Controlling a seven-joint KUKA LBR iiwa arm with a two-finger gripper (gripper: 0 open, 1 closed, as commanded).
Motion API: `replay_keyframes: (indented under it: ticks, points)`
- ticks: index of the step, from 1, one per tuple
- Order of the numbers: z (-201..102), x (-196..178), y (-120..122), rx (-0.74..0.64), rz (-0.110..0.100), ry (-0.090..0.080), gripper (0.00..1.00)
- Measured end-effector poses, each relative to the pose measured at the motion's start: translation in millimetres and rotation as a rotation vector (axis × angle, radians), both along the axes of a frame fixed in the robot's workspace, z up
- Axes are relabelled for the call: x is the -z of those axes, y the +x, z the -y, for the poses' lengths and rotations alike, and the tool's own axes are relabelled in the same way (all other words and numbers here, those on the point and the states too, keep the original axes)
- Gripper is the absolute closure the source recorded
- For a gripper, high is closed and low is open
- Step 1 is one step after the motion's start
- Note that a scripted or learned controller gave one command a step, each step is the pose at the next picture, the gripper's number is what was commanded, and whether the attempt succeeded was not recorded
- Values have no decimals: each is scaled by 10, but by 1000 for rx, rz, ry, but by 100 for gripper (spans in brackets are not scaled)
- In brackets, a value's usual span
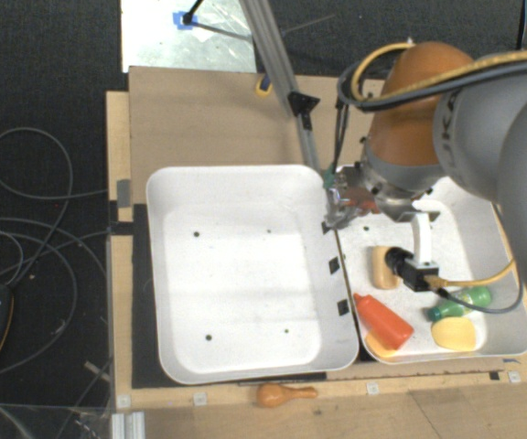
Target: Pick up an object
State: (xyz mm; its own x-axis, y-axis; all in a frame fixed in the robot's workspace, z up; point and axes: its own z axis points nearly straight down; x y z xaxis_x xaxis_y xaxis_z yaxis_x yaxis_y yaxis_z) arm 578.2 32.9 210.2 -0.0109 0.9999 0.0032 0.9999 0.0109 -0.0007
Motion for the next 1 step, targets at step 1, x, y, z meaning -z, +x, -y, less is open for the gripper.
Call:
replay_keyframes:
  ticks: [1]
  points:
    - [-461,-146,-165,0,2,0,100]
